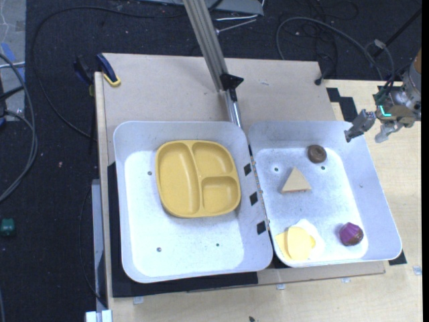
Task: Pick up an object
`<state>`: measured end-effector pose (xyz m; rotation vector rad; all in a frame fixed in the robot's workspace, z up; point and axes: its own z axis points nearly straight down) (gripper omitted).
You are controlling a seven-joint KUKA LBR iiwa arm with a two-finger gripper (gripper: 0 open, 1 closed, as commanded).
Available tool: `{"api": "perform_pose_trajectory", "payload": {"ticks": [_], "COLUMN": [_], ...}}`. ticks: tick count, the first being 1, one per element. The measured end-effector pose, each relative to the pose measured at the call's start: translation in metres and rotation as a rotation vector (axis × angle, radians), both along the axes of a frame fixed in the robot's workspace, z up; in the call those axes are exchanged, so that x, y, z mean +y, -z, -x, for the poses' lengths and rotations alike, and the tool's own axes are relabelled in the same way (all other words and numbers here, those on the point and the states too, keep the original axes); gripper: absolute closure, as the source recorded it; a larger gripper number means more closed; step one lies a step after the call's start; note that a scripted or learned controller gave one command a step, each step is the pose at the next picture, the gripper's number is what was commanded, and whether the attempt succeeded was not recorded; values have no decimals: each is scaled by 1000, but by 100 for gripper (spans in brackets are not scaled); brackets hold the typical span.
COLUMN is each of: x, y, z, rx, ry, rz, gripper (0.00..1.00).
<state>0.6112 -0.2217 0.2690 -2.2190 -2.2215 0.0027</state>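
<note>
Two white bins sit on your table. Your right bin (375, 200) holds a tan wedge (295, 181) pointing toward the far edge, beside a brown disc (316, 154), purple piece (350, 233) and yellow piece (297, 242). Your gripper (373, 127) hovers beyond its far right corner, fingers spread, empty.

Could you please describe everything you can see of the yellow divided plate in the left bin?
The yellow plate is a rounded-square tray, seemingly matte plastic, with a raised rim and three compartments: one long section along its left side and two smaller ones at its right, one above the other. It lies flat and upright, slightly rotated, in the upper middle of the left bin, resting on the bin's floor. No items are visible in its compartments, and it touches nothing else.
</note>
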Motion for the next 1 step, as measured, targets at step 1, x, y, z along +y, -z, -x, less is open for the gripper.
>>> {"api": "perform_pose_trajectory", "payload": {"ticks": [1], "x": [0], "y": [-1], "z": [-1], "rx": [-3], "ry": [-1], "rz": [1], "gripper": [0]}}
